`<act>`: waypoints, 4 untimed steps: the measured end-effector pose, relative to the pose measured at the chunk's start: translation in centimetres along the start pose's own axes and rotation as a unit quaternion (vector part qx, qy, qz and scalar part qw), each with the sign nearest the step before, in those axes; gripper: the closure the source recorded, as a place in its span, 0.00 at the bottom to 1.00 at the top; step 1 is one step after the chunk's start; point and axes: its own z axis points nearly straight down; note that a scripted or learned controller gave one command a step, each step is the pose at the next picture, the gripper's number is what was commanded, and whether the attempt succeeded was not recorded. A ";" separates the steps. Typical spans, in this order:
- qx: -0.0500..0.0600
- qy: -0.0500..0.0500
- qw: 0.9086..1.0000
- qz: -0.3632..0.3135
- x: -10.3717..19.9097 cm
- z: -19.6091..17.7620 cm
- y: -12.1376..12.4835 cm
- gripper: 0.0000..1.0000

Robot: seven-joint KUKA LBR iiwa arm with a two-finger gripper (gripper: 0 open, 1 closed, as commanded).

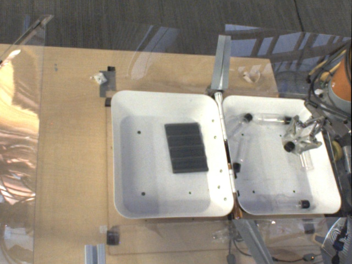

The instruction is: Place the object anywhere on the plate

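Note:
A dark grey ribbed plate (187, 147) lies flat in the middle of the left bin (127, 164), with nothing on it. My gripper (300, 136) hangs low over the right part of the right bin (275, 194), far from the plate. A small black piece (289, 146) sits right at the gripper's left side; whether it is held is unclear. A clear tube with black ends (267, 117) lies along the far side of that bin, just left of the gripper.
A second clear rod (241, 147) with a black end lies near the right bin's left wall. A small black piece (304, 204) rests at its front right corner. A metal divider post (221, 65) stands behind the bins' shared edge.

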 end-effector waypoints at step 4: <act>-0.001 -0.001 0.993 0.121 -16.7 4.0 19.3 1.00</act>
